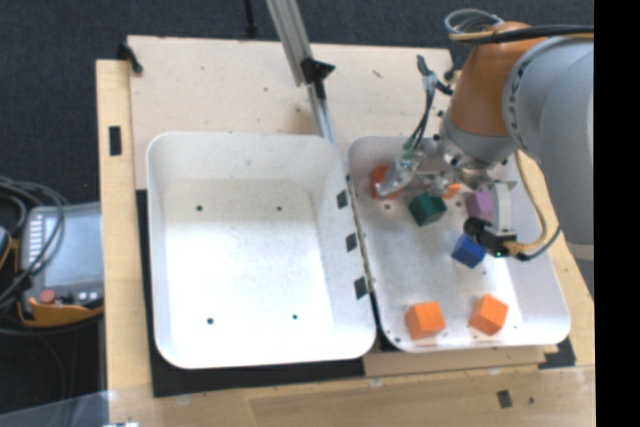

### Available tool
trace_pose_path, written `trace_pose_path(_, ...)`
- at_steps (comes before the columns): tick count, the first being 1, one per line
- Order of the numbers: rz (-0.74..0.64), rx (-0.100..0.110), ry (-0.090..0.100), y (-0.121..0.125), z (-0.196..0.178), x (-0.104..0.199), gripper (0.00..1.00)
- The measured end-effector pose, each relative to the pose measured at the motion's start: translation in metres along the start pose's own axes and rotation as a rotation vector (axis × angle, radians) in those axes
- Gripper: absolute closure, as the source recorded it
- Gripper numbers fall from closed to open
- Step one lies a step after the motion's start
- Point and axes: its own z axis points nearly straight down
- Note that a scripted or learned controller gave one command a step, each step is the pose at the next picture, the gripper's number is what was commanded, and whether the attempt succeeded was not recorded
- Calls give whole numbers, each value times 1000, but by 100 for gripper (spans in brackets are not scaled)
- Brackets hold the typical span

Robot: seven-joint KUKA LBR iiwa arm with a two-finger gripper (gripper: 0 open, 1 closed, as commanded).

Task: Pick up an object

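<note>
Near edge of the right bin (545, 330): two orange blocks are lying side by side, one (425, 319) nearer the divider, the other (489, 313) toward the outer corner. Further in, a blue block (467, 251) is sitting close to the arm's cabling. A green block (428, 208) is resting just below the claw (400, 177), and a red-orange block (379, 181) is being crowded at the claw's tip, against the bin's left wall. A purple piece (481, 204) is partly hidden under the wrist. Whether the claw is wide or narrow cannot be told.

Risk, as judged: the red-orange block is likely being pushed against the wall rather than gripped; the green block could be nudged aside.

The left bin (160, 215) is holding no blocks. Both bins are being carried by the table (200, 85).
</note>
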Motion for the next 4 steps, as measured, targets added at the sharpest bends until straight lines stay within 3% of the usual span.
trace_pose_path(1,6,-5,0,1,-10,-1,100)
trace_pose_path(2,-5,16,7,-3,-67,4,100)
trace_pose_path(3,-5,17,7,-1,-104,3,100)
trace_pose_path(4,-10,22,10,-16,-116,59,100)
